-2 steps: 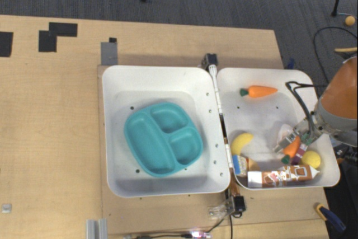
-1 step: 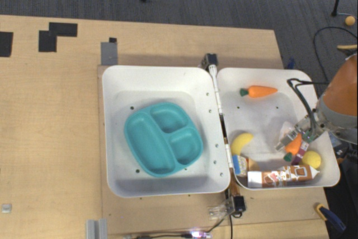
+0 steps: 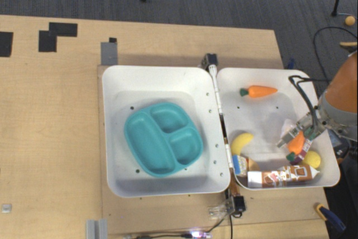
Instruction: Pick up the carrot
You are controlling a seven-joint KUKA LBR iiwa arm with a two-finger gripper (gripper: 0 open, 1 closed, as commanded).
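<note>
Two carrots show in the right bin (image 3: 278,76). One carrot (image 3: 260,92), orange with a green stem end pointing left, lies alone near the bin's far wall. A smaller orange carrot (image 3: 297,144), green end pointing down, sits tilted near the bin's right side. My gripper (image 3: 297,141) reaches in from the right and is shut on this smaller carrot, which shows between a silver finger (image 3: 287,136) on its left and a dark finger on its right. The far carrot is well apart from the gripper, up and to the left.
A yellow lemon (image 3: 241,143) lies at the right bin's left side, and a second yellow fruit (image 3: 312,160) sits just below the gripper. A brown and white carton (image 3: 285,177) lies along the near wall. The left bin (image 3: 112,120) holds a teal divided plate (image 3: 162,138).
</note>
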